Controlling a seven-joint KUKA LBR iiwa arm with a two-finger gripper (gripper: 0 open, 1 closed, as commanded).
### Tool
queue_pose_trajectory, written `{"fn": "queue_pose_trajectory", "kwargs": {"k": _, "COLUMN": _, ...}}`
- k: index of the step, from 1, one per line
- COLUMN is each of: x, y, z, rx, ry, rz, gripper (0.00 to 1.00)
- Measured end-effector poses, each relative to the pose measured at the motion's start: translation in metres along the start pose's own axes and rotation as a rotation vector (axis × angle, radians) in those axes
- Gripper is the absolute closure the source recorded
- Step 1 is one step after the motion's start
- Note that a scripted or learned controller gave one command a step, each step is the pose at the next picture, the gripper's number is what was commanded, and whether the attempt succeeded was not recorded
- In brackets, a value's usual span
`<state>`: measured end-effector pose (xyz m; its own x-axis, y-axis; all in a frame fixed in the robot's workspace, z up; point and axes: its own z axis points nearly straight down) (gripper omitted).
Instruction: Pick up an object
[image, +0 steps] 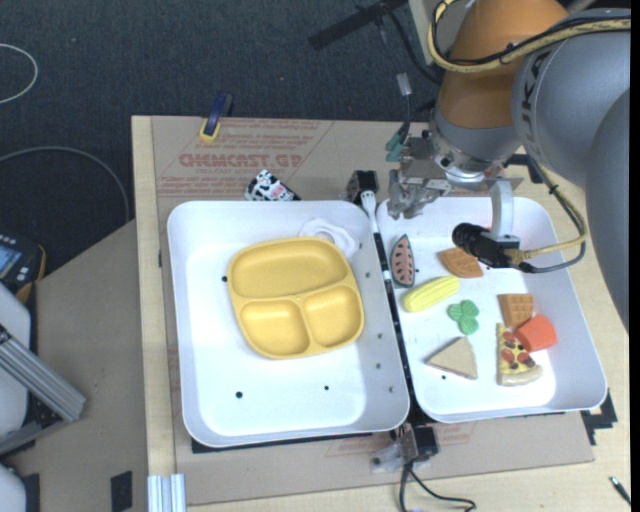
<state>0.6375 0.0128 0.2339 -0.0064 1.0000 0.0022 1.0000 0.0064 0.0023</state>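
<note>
Single fixed camera, above the bench (250, 140), slanting down on both bins (200, 330).

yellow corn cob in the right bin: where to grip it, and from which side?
Grip the yellow toy corn cob across its narrow middle, coming straight down from above. It lies flat and elongated, tilted up to the right, so I'd turn the gripper to close across its short axis. The green toy broccoli sits close on its lower right; the watermelon slice lies above left.
</note>
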Motion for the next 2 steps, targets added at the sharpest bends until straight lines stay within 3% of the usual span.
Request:
{"fn": "queue_pose_trajectory", "kwargs": {"k": 1, "x": 0.043, "y": -0.003, "z": 0.02, "rx": 0.007, "ry": 0.0, "rz": 0.001, "gripper": 1.0}}
{"fn": "queue_pose_trajectory", "kwargs": {"k": 2, "x": 0.037, "y": 0.009, "z": 0.007, "rx": -0.001, "ry": -0.002, "rz": 0.005, "gripper": 1.0}}
